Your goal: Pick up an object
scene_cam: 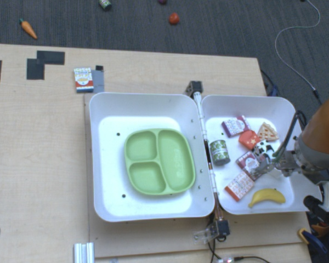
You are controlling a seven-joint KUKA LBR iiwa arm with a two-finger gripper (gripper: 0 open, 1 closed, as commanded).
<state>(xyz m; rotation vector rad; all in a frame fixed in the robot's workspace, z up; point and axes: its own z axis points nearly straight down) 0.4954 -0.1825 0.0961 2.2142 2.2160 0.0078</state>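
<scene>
The right bin (285,109) holds several small things: a purple packet (234,126), a pizza slice (267,131), a red block (248,139), a black-and-white toy (265,148), a green can (219,152), a dark red packet (246,160), a red-and-white carton (239,186) and a banana (270,196). My gripper (261,166) reaches in from the right and sits low over the dark red packet's right end, just below the black-and-white toy. Nothing is visibly lifted.
The left bin (107,147) holds a green divided plate (159,161). A small red-and-white box (84,79) lies on the bench behind the bins. A toy carrot (28,28) and other small items lie on the dark floor beyond.
</scene>
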